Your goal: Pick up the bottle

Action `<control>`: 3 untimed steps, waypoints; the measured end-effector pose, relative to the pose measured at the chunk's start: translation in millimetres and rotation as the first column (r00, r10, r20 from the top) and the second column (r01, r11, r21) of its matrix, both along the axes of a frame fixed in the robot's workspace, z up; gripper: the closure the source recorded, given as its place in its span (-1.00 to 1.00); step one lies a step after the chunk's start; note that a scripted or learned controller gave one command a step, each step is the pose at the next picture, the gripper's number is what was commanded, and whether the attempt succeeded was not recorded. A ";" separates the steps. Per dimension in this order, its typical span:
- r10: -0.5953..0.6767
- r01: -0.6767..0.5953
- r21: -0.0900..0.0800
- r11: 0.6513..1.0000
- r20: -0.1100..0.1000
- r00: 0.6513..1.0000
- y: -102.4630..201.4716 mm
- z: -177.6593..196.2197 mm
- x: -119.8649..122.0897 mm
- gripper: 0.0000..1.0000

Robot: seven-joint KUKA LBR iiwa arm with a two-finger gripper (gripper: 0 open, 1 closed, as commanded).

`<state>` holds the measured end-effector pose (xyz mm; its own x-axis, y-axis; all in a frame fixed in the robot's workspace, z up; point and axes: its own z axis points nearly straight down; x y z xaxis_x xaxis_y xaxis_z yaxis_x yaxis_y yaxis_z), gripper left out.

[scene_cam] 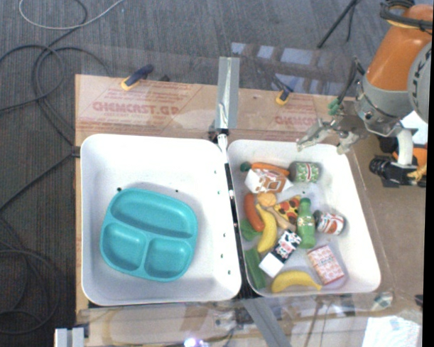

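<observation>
Faint red print on cardboard sheet (pixel 144 108) – mirrored, roughly "CHEMCAST", otherwise unreadable

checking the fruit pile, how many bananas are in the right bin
2. One banana lies in the middle of the right bin, slanting among the other toys; another banana lies along the near edge. The pile could hide more.

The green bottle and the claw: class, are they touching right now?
Apart. The camera view shows the claw up at the right bin's far rim, while the green bottle lies mid-bin with a can between them.
</observation>
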<state>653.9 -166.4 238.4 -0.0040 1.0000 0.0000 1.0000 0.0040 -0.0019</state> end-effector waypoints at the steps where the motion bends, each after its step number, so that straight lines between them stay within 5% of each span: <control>1: -0.225 0.225 -0.002 0.974 0.001 0.974 -5.2 -108.4 -86.0 -1.00; 2: -0.216 0.216 -0.002 0.976 0.011 0.976 -22.6 -149.5 -59.1 -1.00; 3: -0.216 0.216 0.000 0.976 0.015 0.976 -22.6 -137.3 -57.6 1.00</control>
